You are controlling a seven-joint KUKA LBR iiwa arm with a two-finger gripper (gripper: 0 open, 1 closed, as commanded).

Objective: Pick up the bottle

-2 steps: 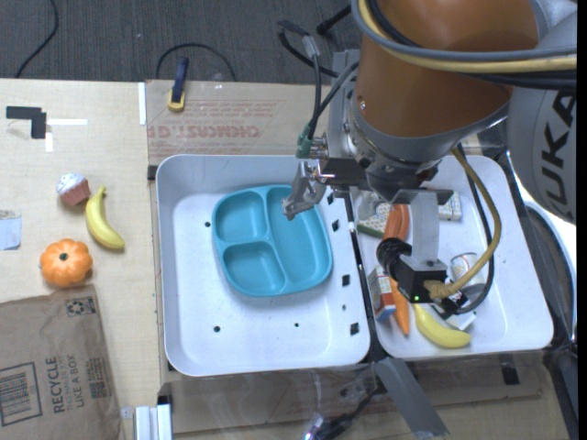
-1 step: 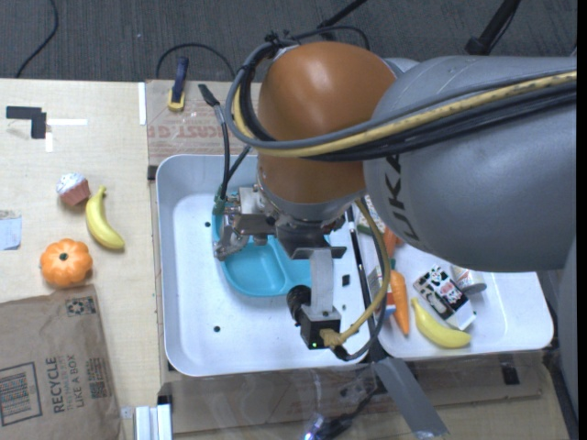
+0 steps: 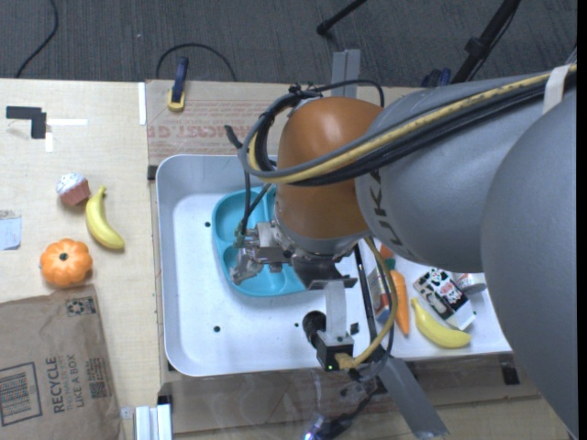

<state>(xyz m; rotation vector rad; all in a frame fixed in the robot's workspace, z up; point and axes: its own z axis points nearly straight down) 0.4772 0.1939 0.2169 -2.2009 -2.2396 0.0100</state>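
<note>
The tool reaches down over the blue dish in the white bin, seeking the bottle; its opening cannot be told

"recycle" and "like a" on cardboard.

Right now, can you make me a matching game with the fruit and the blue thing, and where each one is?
Things:
1. small orange pumpkin
2. light blue plastic dish
3. long orange carrot
4. yellow banana beside the cupcake toy

Places:
A. in the white bin, under the arm
B. on the wooden bench, just above the brown cardboard
C. right of the arm, next to another banana
D. on the wooden bench, above and right of the pumpkin

Pairs: 1-B, 2-A, 3-C, 4-D
</note>
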